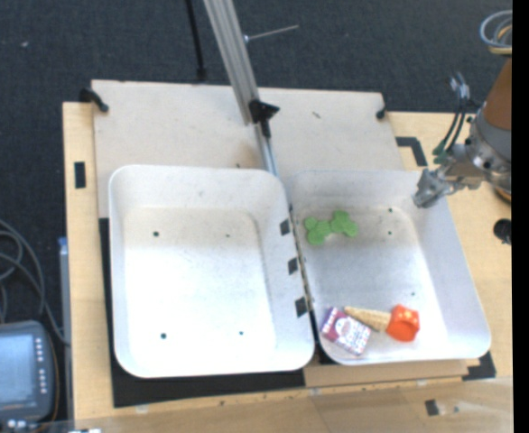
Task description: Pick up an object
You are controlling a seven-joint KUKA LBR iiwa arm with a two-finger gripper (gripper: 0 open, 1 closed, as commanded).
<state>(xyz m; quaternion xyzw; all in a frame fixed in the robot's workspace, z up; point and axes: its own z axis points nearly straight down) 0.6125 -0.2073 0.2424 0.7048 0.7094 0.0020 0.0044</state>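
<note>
Gripper [430,190] hangs at the right bin's [445,242] upper right rim, carrying nothing; its opening cannot be told. Candidates lie apart: green toy [329,227] at centre, orange piece [403,323] and purple packet [346,331] at lower edge, giving clearance.

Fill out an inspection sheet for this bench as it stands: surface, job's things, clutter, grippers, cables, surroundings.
Surface: wooden bench bearing a left bin and a right bin, both white, side by side.
Job's things: in the right bin, a green toy near the far left; a purple packet, a tan cone and an orange piece clustered at the near edge.
Clutter: nothing seen.
Grippers: gripper over the right bin's far right corner, away from every item, holding nothing.
Cables: loose cables on the floor at left; wires along the arm.
Surroundings: dark carpet, metal pole, small screen at bottom left.
</note>
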